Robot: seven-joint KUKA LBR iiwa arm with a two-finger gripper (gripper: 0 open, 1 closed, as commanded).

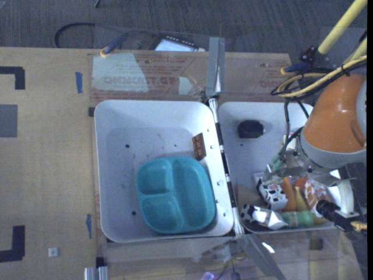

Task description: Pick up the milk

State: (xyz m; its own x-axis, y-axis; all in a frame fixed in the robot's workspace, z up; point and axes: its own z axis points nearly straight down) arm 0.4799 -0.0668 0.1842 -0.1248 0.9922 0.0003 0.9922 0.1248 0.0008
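Reaching in from the right, the arm (pixel 338 118) hangs low over the right bin (pixel 233 150), its orange band covering much of that bin's far right side. The gripper (pixel 285 167) sits below the band, pointed down at a cluster of things packed against the bin's near edge; whether it is spread or closed cannot be made out, since the wrist hides it, and nothing can be seen held in it.

In the same camera view, the milk looks to be the small white carton with black patches (pixel 274 194) standing just beside and below the gripper, though a second black-and-white piece (pixel 259 216) lies flat at the bin's near left corner, and I cannot tell for sure which of the two is the carton. Orange and green items (pixel 300 206) crowd against them on the right. A dark rounded object (pixel 250 129) rests alone near the far edge of the right bin, well apart from the cluster.

The left bin (pixel 111 156) carries a teal divided tray (pixel 175 195) toward its near right corner and a small brown block (pixel 198 146) against its right wall.

As for progress, I judge the approach largely made, but the grasp is unconfirmed and the lift is not yet done: the carton appears to rest on the bin floor.
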